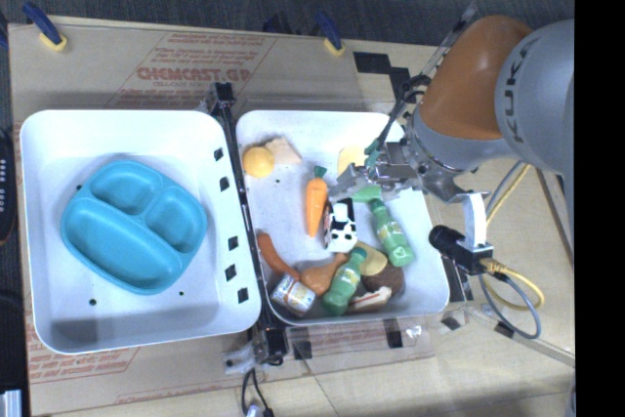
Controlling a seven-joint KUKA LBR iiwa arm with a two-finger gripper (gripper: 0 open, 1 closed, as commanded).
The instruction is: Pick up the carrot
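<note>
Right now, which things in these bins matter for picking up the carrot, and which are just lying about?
For the job:
carrot
gripper

Lying about:
blue tray in the left bin
green bottle
black and white toy
yellow ball
small can

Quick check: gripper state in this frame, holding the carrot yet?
Gripper: cannot be told; it sits right of the carrot, which lies free in the right bin.
</note>
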